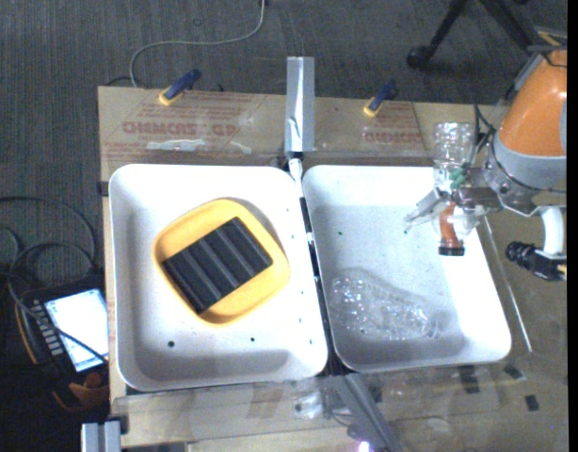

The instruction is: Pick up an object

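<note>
Looks like the approach step. The gripper (446, 217) hovers over the right bin (477, 342), but I honestly can't tell if it's open or closed. Nearest pick is the crinkly clear plastic thing (378, 311), below and left of it. The yellow-and-black tray (222, 260) sits far left. Next move: shift over, then descend.

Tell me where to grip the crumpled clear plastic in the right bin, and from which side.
Grip the clear plastic across its narrower right end, coming straight down from above. It lies flat and low on the right bin floor, long axis running left to right, so a side approach would likely meet the bin wall. Its crumpled, see-through surface makes edges hard to judge, so treat this as a best guess.
</note>
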